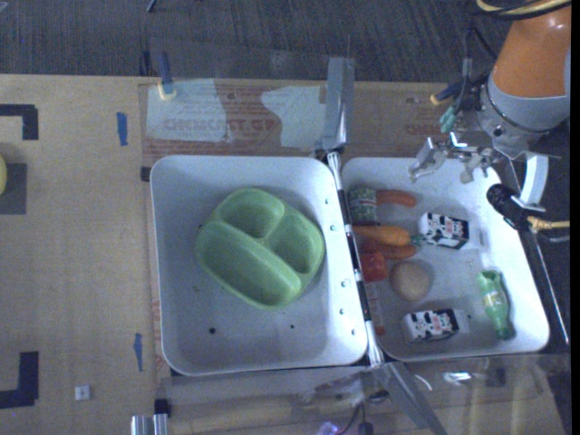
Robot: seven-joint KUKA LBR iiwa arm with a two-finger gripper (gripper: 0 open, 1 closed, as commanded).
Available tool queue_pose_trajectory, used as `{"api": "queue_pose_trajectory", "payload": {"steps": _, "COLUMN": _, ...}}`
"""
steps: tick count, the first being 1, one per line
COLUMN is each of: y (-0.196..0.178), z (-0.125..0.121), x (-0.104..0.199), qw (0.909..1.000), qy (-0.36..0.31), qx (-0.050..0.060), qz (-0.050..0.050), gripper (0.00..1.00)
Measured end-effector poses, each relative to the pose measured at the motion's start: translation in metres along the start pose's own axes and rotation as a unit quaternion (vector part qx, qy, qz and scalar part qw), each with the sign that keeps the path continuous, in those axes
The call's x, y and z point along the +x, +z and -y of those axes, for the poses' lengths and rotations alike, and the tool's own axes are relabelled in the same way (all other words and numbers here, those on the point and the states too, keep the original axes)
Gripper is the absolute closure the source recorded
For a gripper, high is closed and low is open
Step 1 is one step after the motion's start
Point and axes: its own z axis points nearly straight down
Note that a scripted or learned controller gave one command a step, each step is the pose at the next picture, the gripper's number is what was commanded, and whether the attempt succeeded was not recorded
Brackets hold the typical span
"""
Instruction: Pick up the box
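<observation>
1. Camera view puts the nearest things at the bottom of your picture: in the right bin (535, 329), close to its near rim, lies a small black-and-white box (430, 324), flat on the floor of the bin, with a green bottle (495, 304) just to its right and a round tan potato-like item (411, 280) just behind it.
2. A second box (443, 230) of the same cow-print pattern sits farther back in that bin, right of an orange carrot (384, 236) and a red item (373, 264); a small can (363, 205) and another carrot lie behind those, along the bin's left wall.
3. You see the gripper (450, 159) above the bin's far edge, behind the second box and apart from it, well away from the near box. Its fingers look spread, and nothing sits between them.
4. Your left bin (181, 315) holds a green divided tray (260, 246), lying at a slant.
5. Both bins rest on a tan bench (72, 270) marked with blue tape and black corner marks; beyond it the floor is dark grey carpet.
</observation>
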Motion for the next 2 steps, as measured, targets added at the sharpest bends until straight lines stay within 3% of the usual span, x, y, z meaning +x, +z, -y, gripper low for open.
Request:
{"api": "queue_pose_trajectory", "payload": {"steps": 1, "y": 0.133, "z": -0.047, "x": -0.04, "qw": 0.9996, "qy": 0.027, "qx": 0.0, "qz": 0.0, "gripper": 0.0}}
{"api": "queue_pose_trajectory", "payload": {"steps": 2, "y": 0.163, "z": -0.049, "x": -0.022, "qw": 0.9999, "qy": -0.013, "qx": -0.001, "qz": 0.001, "gripper": 0.0}}
